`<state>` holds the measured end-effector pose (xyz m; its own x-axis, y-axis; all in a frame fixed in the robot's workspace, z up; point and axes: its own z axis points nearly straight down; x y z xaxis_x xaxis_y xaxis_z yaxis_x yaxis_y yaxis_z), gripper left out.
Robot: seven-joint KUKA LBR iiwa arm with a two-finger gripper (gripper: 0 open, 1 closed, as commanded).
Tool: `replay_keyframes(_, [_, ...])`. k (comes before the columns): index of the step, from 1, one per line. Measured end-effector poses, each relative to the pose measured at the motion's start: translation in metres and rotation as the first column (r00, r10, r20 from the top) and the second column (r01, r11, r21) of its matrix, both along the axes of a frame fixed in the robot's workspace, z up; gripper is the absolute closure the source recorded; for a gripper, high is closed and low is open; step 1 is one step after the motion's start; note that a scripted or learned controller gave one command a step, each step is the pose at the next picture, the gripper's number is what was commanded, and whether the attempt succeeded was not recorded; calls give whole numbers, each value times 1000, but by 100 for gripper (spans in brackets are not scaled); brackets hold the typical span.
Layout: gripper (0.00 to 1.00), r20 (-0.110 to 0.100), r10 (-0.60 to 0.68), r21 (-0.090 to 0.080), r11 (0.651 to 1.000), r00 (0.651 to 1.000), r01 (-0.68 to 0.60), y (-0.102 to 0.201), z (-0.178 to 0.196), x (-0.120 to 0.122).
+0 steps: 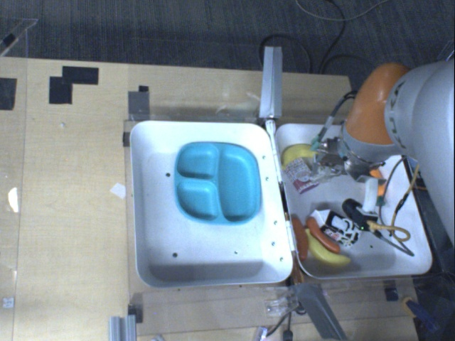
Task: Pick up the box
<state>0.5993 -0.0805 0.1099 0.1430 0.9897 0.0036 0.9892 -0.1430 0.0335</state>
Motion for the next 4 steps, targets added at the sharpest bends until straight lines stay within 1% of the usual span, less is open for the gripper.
replay_keyframes(1, [100, -27, 58, 0, 998, 998, -58, -34, 102, 8])
replay_keyframes(2, [100, -30, 135, 1, 991, 990, -135, 25, 97, -41])
replay_keyframes(3, [100, -25, 248, -1, 969, 968, -249, 33, 179, 71])
replay_keyframes(4, [100, -27, 533, -3, 846, 845, -534, 47, 159, 71])
